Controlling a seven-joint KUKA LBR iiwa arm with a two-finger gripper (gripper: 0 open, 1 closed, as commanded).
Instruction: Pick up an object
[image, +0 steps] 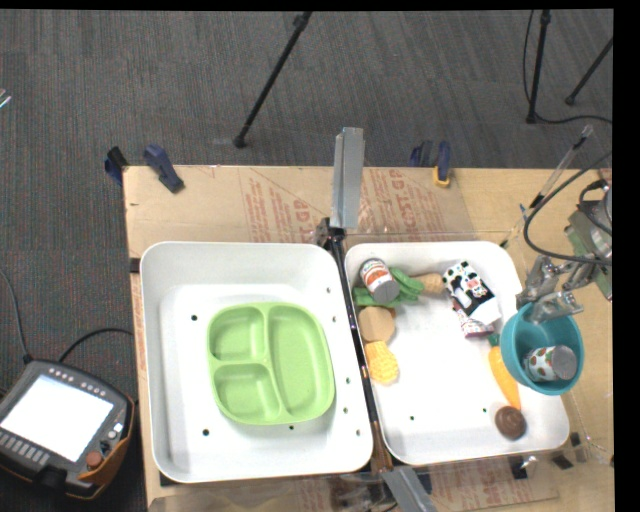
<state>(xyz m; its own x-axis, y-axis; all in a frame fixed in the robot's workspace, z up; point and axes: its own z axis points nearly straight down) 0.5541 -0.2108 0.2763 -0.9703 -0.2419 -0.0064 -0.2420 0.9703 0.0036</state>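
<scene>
Two white bins sit side by side on the bench (250, 205), which is covered w/ cardboard.

Left bin (165, 300): a green divided plate (270, 362) lies about centre, slightly toward the near edge.

Right bin (450, 420): a small can (377, 280) w/ red label lies tipped near the far-left corner, touching a green leafy toy (405, 285). Just nearer along the left edge is a tan round piece (376, 323), then a yellow corn cob (381, 362) right below it. A black-and-white carton (469, 295) lies tilted toward the far-right part. A brown round item (510, 422) sits in the near-right corner. An orange carrot-like piece (503, 375) lies along the right edge, partly under a teal bowl (520, 350).

The teal bowl hangs over the right edge of the right bin, w/ a small cup or can (553, 363) inside it. The gripper (556, 290) is at the bowl's far rim; metal finger parts appear to meet the rim, but can't tell if jaws are clamped on it or loose. Arm w/ cables (590, 235) comes in from the right.

A grey post (347, 180) stands between the bins at the far edge. A tablet-like pendant (55, 420) lies on the floor off the bench's near-left corner.
</scene>
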